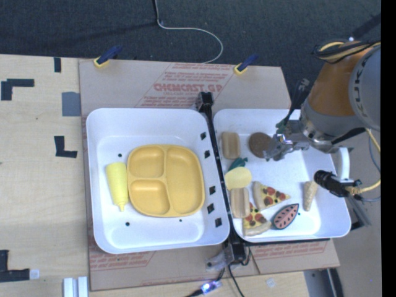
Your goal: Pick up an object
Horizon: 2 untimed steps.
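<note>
My gripper (pixel 279 146) hangs low over the upper part of the right bin (pixel 328 228), right beside a brown round patty (pixel 259 143) and just to its right. I cannot tell whether it touches the patty. Several toy foods lie in this bin. A tan bread slab (pixel 231 144) is at the upper left. Below it sits a yellow round piece (pixel 238 178) with a green stem. A pizza slice (pixel 270 195), a watermelon slice (pixel 285 216) and a pale cone (pixel 309 195) lie nearer the front.
The left bin (pixel 99 135) holds a yellow divided plate (pixel 166 180) and a yellow bottle (pixel 117 184). A black divider clip (pixel 204 101) sits between the bins. The arm's orange band (pixel 331 91) looms over the right bin's far right corner.
</note>
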### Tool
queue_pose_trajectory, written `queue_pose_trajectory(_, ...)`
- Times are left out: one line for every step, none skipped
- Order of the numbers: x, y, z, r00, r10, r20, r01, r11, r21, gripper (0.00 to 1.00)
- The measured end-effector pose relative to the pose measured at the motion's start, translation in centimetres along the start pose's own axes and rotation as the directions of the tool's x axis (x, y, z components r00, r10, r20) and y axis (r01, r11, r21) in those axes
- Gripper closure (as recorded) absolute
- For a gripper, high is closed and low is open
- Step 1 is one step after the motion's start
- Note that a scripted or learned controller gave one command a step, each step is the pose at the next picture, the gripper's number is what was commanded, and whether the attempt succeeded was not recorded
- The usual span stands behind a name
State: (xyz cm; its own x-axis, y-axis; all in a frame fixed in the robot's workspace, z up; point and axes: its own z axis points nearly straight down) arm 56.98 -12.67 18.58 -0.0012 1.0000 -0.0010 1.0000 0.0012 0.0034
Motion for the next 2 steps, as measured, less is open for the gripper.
queue_pose_trajectory(0.0, 0.1, -4.1, 1.000, -0.001, 0.000, 0.001, 1.000, 0.000, 1.00)
queue_pose_trajectory(4.0, 4.8, -4.5, 1.000, -0.005, -0.002, 0.005, 1.000, 0.001, 1.00)
